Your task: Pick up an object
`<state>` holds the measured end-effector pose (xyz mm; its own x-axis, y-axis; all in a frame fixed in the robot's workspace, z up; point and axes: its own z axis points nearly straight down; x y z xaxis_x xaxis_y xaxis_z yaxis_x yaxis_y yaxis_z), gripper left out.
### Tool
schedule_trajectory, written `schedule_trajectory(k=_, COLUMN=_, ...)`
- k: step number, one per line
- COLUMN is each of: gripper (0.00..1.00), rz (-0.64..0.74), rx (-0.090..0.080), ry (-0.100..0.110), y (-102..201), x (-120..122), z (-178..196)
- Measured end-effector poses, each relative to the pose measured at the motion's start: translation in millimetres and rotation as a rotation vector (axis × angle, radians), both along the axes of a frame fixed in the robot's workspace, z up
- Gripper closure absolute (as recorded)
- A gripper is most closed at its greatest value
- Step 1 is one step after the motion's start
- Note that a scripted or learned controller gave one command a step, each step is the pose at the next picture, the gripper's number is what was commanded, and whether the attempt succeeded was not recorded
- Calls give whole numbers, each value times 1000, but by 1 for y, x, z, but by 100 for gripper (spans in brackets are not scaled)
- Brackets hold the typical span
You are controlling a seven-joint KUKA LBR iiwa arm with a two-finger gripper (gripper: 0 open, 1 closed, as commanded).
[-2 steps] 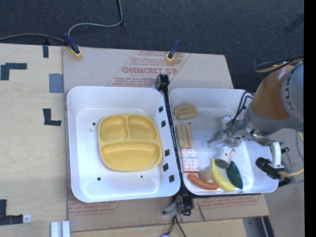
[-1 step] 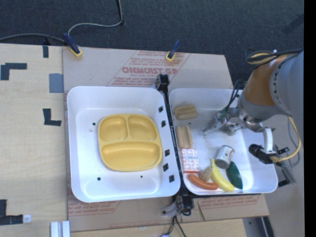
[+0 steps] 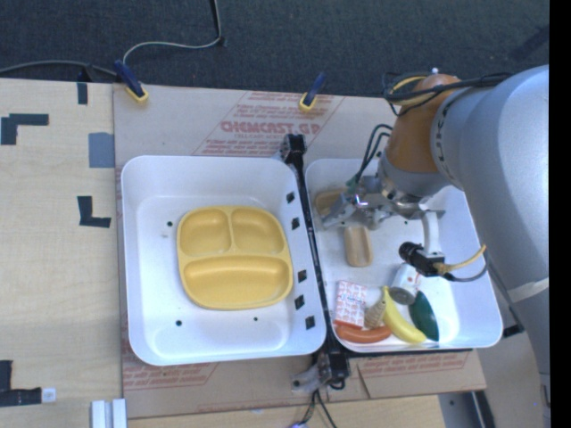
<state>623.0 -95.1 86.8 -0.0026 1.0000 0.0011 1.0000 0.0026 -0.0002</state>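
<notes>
The gripper (image 3: 343, 210) is being held low in the right bin (image 3: 464, 328), just above a tan block (image 3: 358, 245). How far the claw is parted cannot be told, and nothing is being seen in its hold. A banana (image 3: 403, 321) and a packet (image 3: 350, 301) are lying crowded at the near edge. A yellow tray (image 3: 235, 257) is being kept in the left bin (image 3: 147, 239), well apart

A divided tray (image 3: 235, 257) lies in the left bin (image 3: 143, 266); in the right bin (image 3: 473, 230), a block (image 3: 357, 245) sits behind a banana (image 3: 401, 321).
</notes>
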Motion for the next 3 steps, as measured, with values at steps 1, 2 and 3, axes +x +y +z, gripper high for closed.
schedule_trajectory(k=1, gripper=100, rz=1, rx=-1, ry=1, y=0, x=0, z=10)
schedule_trajectory(k=2, gripper=100, rz=0, rx=-3, ry=-3, y=31, x=46, z=158)
schedule_trajectory(k=3, gripper=0, rz=-1, rx=-3, ry=1, y=31, x=45, z=157)
